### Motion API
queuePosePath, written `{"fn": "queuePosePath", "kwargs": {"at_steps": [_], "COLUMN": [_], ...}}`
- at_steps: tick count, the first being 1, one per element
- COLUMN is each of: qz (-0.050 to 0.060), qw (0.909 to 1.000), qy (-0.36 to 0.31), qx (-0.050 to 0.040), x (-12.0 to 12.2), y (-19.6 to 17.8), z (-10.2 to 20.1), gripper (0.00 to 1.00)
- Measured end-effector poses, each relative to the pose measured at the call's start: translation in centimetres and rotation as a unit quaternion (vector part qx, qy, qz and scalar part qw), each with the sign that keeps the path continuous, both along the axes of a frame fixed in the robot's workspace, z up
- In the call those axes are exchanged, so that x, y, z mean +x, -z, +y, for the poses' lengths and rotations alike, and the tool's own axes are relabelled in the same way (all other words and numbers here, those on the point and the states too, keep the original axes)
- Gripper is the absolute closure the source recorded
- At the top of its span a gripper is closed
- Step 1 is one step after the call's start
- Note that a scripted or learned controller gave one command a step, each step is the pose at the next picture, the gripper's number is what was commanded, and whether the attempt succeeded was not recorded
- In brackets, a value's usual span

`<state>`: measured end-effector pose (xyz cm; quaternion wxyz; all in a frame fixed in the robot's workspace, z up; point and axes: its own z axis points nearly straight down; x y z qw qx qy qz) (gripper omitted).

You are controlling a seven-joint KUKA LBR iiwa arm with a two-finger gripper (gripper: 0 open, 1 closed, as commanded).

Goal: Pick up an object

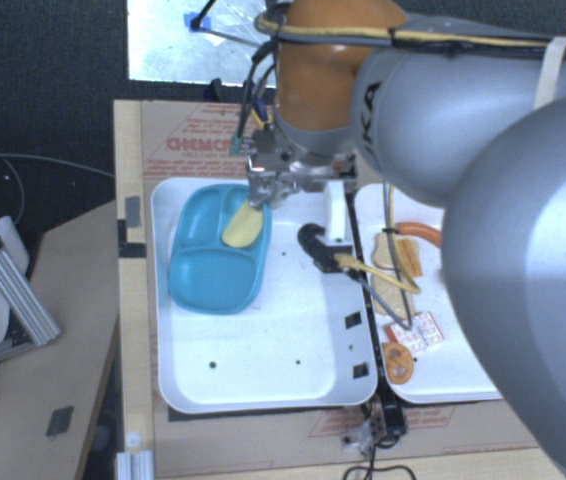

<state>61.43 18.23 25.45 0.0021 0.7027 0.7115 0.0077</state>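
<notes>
Over the left-hand bin [263,353] as the camera sees it, the gripper [263,193] hangs at the far end of a blue divided tray [203,273], which lies on the bin's left half. A pale yellow, soft-looking piece [243,228] lies in the tray's far section by its right edge, its upper end right at the gripper's tip. Whether the gripper is spread or pinching that piece cannot be told from this angle. The right-hand bin [458,380] holds a cluster near its left wall: an orange curved item [421,232] farthest away, a tan piece [409,258] just beside it, a red-and-white packet [425,334], and a small orange round thing [398,361] nearest the camera.
</notes>
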Motion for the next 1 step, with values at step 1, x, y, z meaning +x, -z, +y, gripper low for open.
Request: {"fn": "queuePosePath", "kwargs": {"at_steps": [1], "qz": [-0.001], "qw": [1.0000], "qy": [0.004], "qx": [-0.0052], "x": [1.15], "y": [-0.25], "z": [2.93], "gripper": [1.00]}}
